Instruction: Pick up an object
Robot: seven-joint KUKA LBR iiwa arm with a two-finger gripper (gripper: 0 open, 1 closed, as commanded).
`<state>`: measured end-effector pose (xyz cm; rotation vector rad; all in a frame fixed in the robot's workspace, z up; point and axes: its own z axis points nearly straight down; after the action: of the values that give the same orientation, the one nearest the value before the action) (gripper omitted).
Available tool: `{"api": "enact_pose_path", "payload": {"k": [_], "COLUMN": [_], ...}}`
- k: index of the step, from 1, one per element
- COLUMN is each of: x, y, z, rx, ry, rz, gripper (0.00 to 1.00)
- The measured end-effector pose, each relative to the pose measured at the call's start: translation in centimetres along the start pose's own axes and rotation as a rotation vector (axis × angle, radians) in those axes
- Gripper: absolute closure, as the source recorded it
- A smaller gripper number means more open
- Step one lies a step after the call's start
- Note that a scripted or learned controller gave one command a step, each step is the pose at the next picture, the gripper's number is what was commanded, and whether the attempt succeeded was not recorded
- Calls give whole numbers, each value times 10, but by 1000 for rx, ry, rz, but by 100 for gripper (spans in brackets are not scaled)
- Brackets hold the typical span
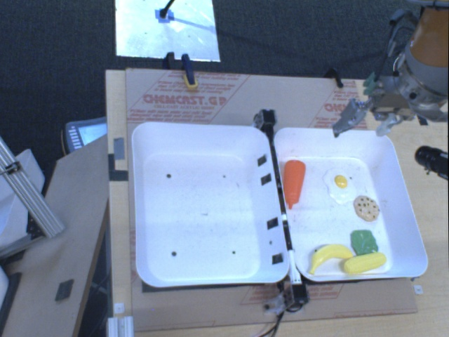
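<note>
The right bin [400, 181] holds several toy foods. An orange carrot [293, 181] lies by its left wall. A fried egg [339, 186] sits in the middle, with a cookie [365, 207] just below it. Near the front edge are a green piece [363, 241], a yellow banana [327, 255] and a yellow oblong piece [365, 262]. My gripper [366, 123] hangs above the bin's far edge, well clear of the foods. It is open, with nothing between its fingers [346, 121].
The left bin [140, 209] stands beside the right one, and black clips [267, 180] join them along the shared wall. A cardboard sheet [210, 97] lies under both. A shiny metal plate [167, 20] rests on the floor behind.
</note>
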<state>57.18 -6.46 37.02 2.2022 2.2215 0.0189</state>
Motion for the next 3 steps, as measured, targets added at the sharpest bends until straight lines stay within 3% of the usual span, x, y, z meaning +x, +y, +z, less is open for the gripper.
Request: {"api": "enact_pose_path", "payload": {"k": [1, 2, 3], "x": [-2, -2, 86], "y": [22, 22, -22], "z": [-174, -177, -165], "rx": [-3, 10, 16], "ry": [-2, -1, 4], "rz": [3, -1, -3], "gripper": [0, 100, 100]}}
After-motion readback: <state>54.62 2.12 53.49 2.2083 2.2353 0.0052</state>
